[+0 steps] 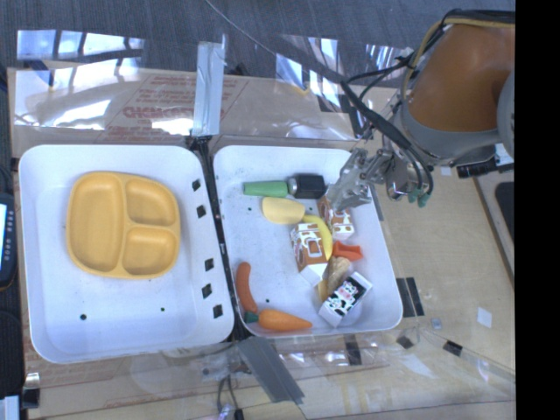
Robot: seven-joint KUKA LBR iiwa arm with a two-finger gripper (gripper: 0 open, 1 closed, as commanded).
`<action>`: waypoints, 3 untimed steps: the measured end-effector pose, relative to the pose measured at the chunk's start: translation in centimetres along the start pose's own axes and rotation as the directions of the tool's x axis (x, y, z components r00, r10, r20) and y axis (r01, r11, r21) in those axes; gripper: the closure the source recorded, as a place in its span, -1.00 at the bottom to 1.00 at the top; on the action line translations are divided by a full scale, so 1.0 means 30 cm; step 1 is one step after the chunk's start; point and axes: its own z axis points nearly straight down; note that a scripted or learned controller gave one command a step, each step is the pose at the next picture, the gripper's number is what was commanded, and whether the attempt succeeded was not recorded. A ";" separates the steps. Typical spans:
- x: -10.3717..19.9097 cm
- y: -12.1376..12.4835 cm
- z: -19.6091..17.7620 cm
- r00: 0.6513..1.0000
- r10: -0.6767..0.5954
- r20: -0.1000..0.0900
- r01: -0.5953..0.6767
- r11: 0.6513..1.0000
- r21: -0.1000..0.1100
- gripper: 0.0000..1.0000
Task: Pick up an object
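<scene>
Camera view: arm enters from the right, orange band above the wrist. Gripper sits low over the right bin, at the upper right of the object pile; finger opening cannot be judged, and no grasped item is visible. Beneath and beside it: small white-and-red carton, banana, yellow wedge, green-and-black marker. Toward the front wall: cow-print carton, carrot, sausage. Left bin holds a yellow divided plate.
</scene>
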 end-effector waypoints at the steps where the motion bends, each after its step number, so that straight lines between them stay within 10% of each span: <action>1: 0.052 0.128 0.382 0.997 0.070 -0.019 -0.070 0.998 0.000 1.00; 2: 0.049 0.125 0.371 0.997 0.071 -0.013 -0.071 0.997 0.000 -1.00; 3: 0.109 0.072 0.651 0.992 0.129 -0.010 -0.129 0.992 0.001 -1.00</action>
